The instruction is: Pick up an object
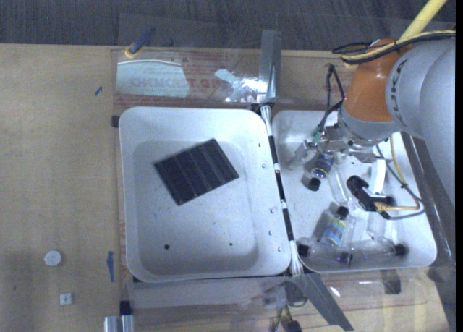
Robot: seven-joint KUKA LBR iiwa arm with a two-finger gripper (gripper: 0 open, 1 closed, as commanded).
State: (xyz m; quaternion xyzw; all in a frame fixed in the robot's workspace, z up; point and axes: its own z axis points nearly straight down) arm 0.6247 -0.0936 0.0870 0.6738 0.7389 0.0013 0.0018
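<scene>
White bins (137,135); dark ribbed-stripe mat (196,171) in left one. Tan surface (58,142). Grey arm (427,84), orange band (370,92) at 2 o'clock. Yellow cable (402,210) at 4.

Smooth white plastic bins (137,179), ribbed dark mat (196,171)

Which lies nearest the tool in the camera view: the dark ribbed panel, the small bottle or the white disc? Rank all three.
1. Small bottle, in the right bin, just below the tool.
2. Dark ribbed panel, in the left bin.
3. White disc, on the bench, far left.
</scene>
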